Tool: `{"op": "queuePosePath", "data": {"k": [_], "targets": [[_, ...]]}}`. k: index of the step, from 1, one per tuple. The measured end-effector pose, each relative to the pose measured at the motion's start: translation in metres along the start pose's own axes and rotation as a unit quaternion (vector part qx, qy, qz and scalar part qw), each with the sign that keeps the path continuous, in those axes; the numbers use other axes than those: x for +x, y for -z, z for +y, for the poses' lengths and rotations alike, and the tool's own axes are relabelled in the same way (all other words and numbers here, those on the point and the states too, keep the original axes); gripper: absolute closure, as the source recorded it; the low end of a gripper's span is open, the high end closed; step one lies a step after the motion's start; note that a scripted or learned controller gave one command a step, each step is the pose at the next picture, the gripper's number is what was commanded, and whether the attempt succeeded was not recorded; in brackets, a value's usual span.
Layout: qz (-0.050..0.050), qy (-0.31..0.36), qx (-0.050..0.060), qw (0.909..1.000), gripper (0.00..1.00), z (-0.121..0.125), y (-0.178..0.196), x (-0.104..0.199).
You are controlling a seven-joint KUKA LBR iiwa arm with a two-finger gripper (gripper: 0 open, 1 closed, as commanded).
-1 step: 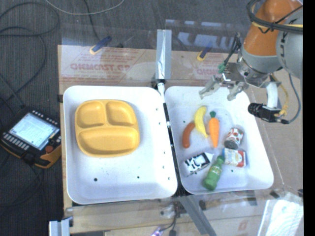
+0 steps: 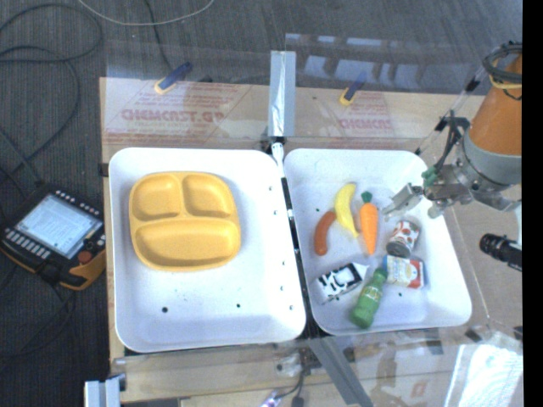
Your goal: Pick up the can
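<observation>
Not yet picked up: can (image 2: 404, 236) on its side in the right bin (image 2: 441, 312), just right of the carrot (image 2: 368, 226), above the small carton (image 2: 405, 271). Claw (image 2: 422, 195) over the bin's far right part, fingers spread apart, nothing between them. Can just near-left of the claw, not touching. Descent, closing and lifting all remaining.

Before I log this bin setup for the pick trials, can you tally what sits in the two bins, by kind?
Toy foods: 3, banana, carrot, sausage
Containers: 4, can, green bottle, small carton, black-and-white box
Trays: 1, yellow divided tray
Total: 8
</observation>
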State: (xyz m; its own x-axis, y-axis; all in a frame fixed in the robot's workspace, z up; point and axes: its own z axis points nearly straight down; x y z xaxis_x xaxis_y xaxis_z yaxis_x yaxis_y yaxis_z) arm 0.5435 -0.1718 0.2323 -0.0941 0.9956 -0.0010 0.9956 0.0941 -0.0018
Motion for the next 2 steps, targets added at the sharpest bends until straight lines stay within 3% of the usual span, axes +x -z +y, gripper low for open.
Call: {"op": "queuePosePath", "data": {"k": [1,2], "targets": [[0.001,0.047,-0.001,0.9989,0.00,0.019,-0.126,-0.027],[0.000,0.104,-0.001,0.9946,0.00,0.071,-0.139,0.042]]}}
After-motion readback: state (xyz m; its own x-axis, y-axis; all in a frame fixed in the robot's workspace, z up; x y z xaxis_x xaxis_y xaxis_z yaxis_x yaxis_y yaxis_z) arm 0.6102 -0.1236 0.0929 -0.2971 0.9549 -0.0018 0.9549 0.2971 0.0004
